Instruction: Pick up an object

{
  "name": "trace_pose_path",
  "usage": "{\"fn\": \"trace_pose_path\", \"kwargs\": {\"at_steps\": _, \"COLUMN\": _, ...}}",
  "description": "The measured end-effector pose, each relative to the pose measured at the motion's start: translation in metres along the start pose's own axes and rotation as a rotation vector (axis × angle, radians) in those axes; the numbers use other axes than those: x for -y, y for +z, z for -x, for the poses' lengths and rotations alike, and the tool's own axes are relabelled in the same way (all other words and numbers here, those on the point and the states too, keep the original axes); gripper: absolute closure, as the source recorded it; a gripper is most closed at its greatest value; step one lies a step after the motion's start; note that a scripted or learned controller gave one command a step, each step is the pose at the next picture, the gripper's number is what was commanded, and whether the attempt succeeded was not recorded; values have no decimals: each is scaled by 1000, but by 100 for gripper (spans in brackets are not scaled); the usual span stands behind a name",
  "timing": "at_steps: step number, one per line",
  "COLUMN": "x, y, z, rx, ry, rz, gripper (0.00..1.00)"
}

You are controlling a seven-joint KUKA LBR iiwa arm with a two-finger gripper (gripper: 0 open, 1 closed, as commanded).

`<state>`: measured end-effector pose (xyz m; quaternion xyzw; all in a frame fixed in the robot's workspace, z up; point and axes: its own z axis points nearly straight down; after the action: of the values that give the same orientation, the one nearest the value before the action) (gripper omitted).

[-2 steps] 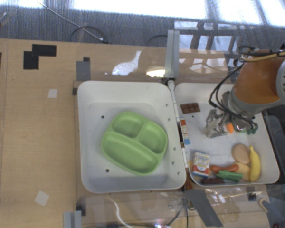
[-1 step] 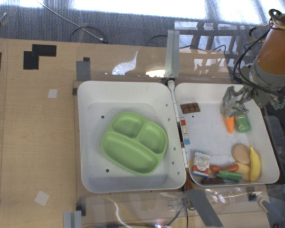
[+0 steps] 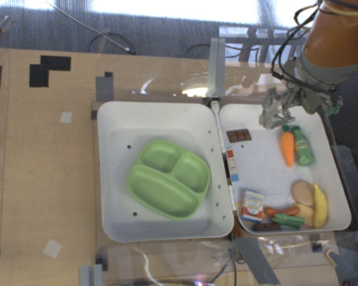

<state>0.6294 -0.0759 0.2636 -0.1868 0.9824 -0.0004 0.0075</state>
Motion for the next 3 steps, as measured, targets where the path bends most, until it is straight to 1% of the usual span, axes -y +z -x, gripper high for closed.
{"fn": "trace_pose_path", "kwargs": {"at_steps": 1, "x": 46, "y": 21, "z": -8, "rx": -5, "ry": -171, "rz": 0, "gripper": 100}}
{"fn": "trace_pose_path", "kwargs": {"at_steps": 2, "x": 9, "y": -3, "z": 35, "rx": -1, "ry": -108, "rz": 1, "gripper": 100}}
{"fn": "trace_pose_path", "kwargs": {"at_steps": 3, "x": 83, "y": 78, "z": 9, "rx": -10, "ry": -294, "rz": 4, "gripper": 100}}
